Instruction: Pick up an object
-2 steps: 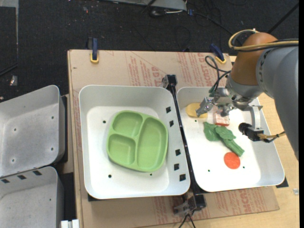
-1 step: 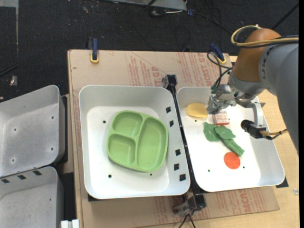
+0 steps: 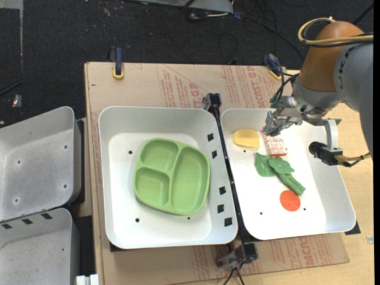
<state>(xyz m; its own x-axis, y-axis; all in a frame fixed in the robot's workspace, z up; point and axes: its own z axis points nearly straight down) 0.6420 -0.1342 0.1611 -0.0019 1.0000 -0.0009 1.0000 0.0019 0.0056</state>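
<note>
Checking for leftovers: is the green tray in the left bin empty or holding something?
Empty. The green tray lies flat in the left bin, and all three compartments show bare green.

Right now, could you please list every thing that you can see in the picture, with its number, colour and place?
bins: two, white, side by side on the bench.
divided plate: one, light green, three compartments, in the left bin.
yellow piece: one, yellow, rounded, upper left of the right bin.
small packet: one, white and red, in the right bin, right of the yellow piece, just under the gripper.
leafy toy: one, green, middle of the right bin.
round piece: one, orange-red, right bin, below the leafy toy.
clamps: two, blue and yellow, on the board's far edge.
spare trays: two, white, left of the bench.
gripper: one, grey, over the right bin's upper part.
</note>
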